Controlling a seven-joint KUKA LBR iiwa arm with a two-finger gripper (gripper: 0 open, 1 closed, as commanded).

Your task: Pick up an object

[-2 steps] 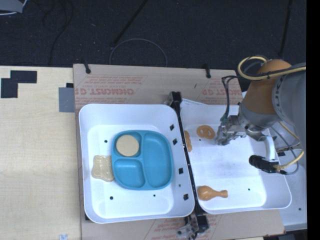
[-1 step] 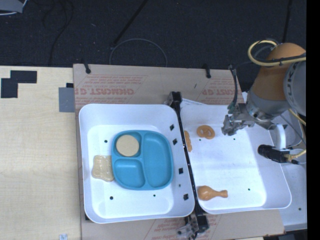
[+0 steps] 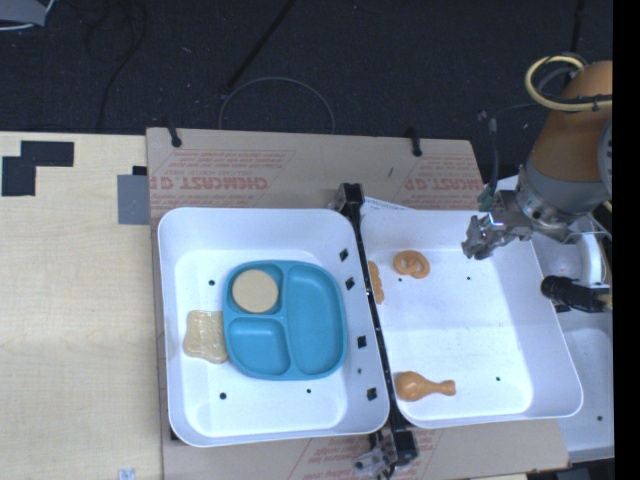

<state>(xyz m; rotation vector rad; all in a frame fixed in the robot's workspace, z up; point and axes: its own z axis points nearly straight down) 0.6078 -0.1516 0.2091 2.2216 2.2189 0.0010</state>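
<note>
My gripper (image 3: 483, 238) hangs over the far right part of the right bin (image 3: 500, 313), at the end of the grey arm (image 3: 565, 158). A small tan pretzel-shaped piece (image 3: 410, 264) lies on the bin floor to the gripper's left, apart from it. At the bin's near side, left of its middle, lies a tan drumstick-shaped piece (image 3: 425, 387). Another tan piece (image 3: 375, 280) rests against the bin's left wall. I see nothing held at the gripper.
The left bin (image 3: 190, 388) holds a blue divided tray (image 3: 300, 328) with a round beige disc (image 3: 254, 290) in its far left compartment. A pale toast-like slab (image 3: 205, 336) lies left of the tray. A black divider (image 3: 362, 298) runs between the bins.
</note>
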